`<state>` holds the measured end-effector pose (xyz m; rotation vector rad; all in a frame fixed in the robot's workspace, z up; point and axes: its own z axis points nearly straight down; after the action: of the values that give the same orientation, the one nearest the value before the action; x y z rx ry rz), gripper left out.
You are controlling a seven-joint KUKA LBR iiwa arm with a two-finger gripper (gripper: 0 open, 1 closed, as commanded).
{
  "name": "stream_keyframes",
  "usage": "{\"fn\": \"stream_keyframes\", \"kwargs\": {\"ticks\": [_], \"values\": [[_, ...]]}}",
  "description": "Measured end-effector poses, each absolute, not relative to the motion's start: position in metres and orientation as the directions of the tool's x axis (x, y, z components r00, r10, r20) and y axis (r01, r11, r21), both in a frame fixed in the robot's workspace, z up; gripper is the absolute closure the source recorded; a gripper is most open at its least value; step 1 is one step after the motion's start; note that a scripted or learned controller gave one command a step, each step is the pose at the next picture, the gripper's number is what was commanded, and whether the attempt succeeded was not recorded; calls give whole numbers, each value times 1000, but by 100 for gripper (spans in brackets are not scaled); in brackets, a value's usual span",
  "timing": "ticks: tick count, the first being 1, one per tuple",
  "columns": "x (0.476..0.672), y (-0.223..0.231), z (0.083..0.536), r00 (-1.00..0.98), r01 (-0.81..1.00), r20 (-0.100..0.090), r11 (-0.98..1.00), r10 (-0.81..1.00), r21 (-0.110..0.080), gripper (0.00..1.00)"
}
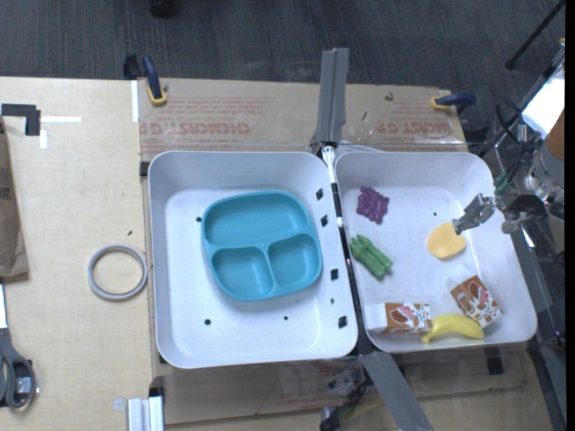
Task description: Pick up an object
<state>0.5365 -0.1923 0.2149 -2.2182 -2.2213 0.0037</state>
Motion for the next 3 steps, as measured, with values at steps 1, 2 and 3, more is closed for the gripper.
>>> {"fn": "stream_keyframes", "kwargs": {"ticks": [1,2,3], "values": [[520,-129,125,-67,998,1,67,998,-4,0],[586,-151,92,-262,965,-1,262,965,0,0],[584,-220,134,-487,873,-4,487,873,2,0]]}}
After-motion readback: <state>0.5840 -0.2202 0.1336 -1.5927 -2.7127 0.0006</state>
